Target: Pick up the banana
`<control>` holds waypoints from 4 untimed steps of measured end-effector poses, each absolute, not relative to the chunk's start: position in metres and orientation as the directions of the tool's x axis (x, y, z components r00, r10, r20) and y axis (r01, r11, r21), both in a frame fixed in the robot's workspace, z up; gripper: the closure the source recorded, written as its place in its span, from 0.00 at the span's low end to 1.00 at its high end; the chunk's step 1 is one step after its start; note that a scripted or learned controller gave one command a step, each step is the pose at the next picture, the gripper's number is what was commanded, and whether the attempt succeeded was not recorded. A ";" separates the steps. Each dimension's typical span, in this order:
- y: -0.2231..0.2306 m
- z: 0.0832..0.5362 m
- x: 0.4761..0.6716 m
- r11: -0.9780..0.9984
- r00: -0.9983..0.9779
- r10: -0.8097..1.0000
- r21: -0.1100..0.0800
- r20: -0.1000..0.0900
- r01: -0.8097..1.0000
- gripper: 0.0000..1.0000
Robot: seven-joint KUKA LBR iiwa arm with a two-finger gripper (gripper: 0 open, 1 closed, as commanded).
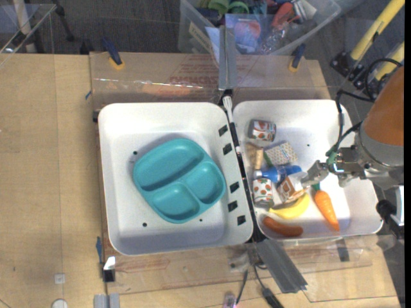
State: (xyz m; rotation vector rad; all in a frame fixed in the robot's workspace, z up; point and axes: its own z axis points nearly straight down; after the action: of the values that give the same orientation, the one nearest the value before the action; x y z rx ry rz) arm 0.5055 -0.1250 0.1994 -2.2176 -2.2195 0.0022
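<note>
Pale wood runs across the bench, and on it sit two white bins side by side. Nearest in the right bin lies one reddish sausage-shaped toy along the front wall, and just behind it the one yellow banana, curved, with a small printed carton lying over its upper edge. One orange carrot lies just right of the banana. The claw hovers above the carton and carrot, near the banana; how far it gapes I cannot tell. Two small printed cans show, one left of the banana, one toward the back, with a blue piece and a patterned packet between them. The left bin holds one teal divided tray. Farthest back stands a clear tub of jumbled toys.
</note>
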 end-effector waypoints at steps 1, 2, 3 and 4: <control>-0.124 0.089 0.514 0.200 -0.200 0.980 0.010 -0.002 0.980 0.00; -0.127 0.100 0.516 0.195 -0.195 0.981 0.015 -0.009 0.981 1.00; -0.127 0.100 0.516 0.196 -0.196 0.981 0.015 -0.009 0.981 0.00; -0.148 0.170 0.479 0.174 -0.174 0.985 0.000 0.000 0.985 0.00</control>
State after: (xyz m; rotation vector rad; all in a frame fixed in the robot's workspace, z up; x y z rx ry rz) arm 0.4794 -0.1477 0.1699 -2.0187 -2.4070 0.0000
